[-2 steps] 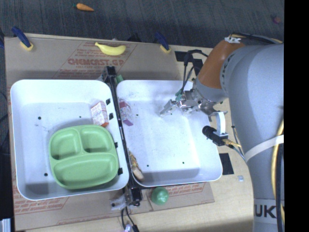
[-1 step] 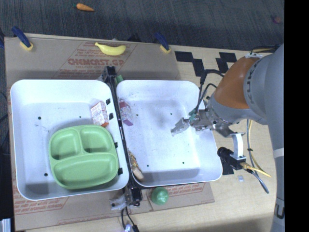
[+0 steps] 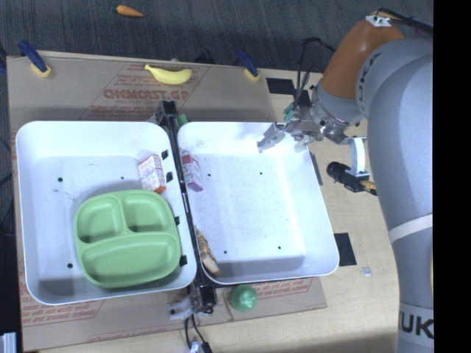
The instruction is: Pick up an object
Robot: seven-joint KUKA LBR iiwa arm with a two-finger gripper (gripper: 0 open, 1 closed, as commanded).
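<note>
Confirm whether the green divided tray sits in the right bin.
No, the green divided tray lies in the left bin, near its front, not in the right bin.

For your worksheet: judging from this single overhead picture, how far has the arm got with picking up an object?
Done: the gripper is over the far rim of the right bin. In hand: nothing shows between its fingers. Left: the whole pick. The green tray and small carton lie in the left bin; another small packet lies at the right bin's left edge.

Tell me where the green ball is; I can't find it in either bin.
The green ball lies outside the bins, on the cardboard just below the right bin's front-left corner.
</note>
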